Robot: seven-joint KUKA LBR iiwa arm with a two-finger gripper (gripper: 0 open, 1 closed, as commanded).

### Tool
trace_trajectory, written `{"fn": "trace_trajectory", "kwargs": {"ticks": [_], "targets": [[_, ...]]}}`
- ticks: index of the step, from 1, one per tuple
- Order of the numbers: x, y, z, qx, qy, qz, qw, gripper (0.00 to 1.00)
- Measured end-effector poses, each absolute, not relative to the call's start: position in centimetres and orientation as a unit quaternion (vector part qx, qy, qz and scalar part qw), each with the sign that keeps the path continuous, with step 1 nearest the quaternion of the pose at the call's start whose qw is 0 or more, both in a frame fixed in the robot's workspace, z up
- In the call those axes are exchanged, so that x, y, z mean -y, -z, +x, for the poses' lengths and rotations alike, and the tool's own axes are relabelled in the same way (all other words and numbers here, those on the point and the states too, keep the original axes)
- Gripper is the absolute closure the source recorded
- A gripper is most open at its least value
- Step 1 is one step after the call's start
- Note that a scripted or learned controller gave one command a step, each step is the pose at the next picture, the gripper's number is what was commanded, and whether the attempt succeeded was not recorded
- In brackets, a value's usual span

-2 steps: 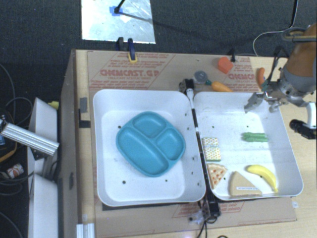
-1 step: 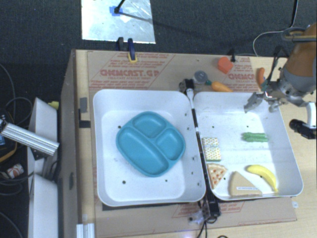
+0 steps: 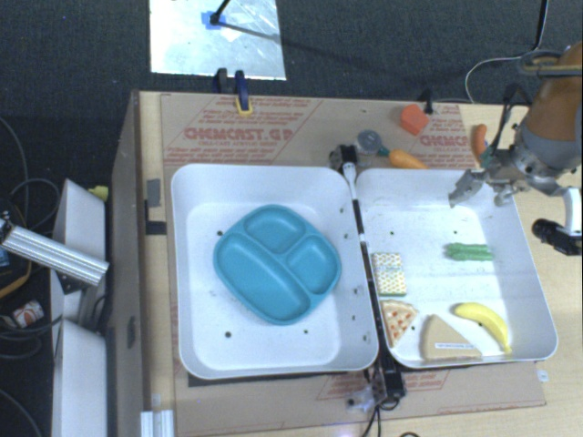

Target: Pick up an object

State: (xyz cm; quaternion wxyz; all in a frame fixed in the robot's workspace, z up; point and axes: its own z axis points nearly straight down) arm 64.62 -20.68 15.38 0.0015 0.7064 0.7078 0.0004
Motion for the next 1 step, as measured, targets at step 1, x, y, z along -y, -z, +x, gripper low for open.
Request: {"fn": "trace_trajectory", "kwargs": {"ticks": [1], "targets": [[20.68, -15.38, 64.62, -0.708, -0.0004, 0.706, 0.002, 0.00]]}}
